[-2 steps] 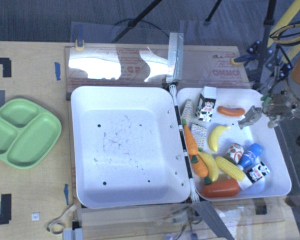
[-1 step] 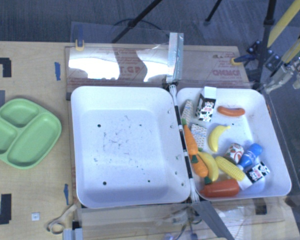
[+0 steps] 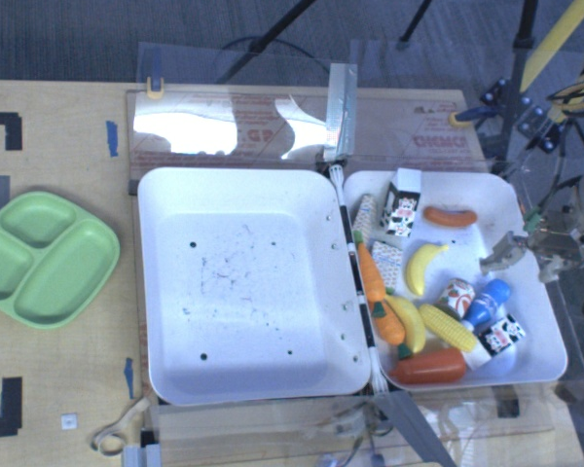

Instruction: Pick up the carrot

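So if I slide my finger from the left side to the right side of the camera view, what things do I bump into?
Green divided plate → big left white bin → carrot → yellow banana → blue-capped bottle → the robot's gripper at the right bin's far side.

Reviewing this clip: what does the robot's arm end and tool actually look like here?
At the camera view's right edge, over the right shallow white plastic bin, the tool looks like pale grey metal with angular, blocky parts. Thin dark cables run nearby, one with a small green piece. It is partly cropped and blurry, so no markings are readable.
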`<action>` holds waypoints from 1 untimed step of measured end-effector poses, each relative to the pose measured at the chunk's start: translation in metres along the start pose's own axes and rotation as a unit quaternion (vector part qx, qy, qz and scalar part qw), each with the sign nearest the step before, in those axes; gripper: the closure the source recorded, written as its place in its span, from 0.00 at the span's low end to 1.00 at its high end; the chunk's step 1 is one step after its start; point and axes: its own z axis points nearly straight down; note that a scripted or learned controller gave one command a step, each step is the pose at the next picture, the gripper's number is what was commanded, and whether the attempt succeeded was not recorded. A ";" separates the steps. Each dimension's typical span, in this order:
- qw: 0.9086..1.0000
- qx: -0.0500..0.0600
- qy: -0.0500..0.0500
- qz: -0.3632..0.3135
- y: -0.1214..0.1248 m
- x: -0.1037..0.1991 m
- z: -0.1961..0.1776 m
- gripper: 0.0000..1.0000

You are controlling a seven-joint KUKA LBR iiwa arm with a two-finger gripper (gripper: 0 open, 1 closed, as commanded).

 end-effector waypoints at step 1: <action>1.000 -0.001 0.001 0.004 -0.027 0.019 0.106 0.00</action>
